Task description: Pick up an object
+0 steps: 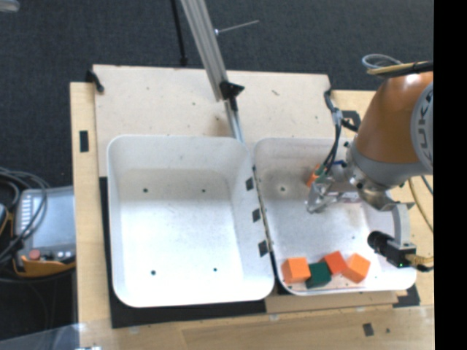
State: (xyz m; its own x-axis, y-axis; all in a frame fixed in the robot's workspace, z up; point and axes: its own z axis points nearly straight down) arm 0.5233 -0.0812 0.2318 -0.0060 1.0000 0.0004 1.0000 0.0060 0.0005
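Note:
My gripper (319, 195) hangs low over the upper middle of the right bin (292, 217), under the arm's orange band. A small orange bit (314, 178) shows right beside the gripper's upper left; I cannot tell whether it is an object or part of the tool. Along the right bin's front wall lie an orange block (295, 269), a dark green block (319, 274), a red-orange block (335, 262) and another orange block (357, 267), packed close together. The gripper stands well behind that row, apart from it.
The left bin (182, 217) sits beside the right one, sharing a raised divider (259, 210). A slanted metal post (208, 46) rises behind the bins. Cables and a black fitting (390, 248) hang at the arm's right side.

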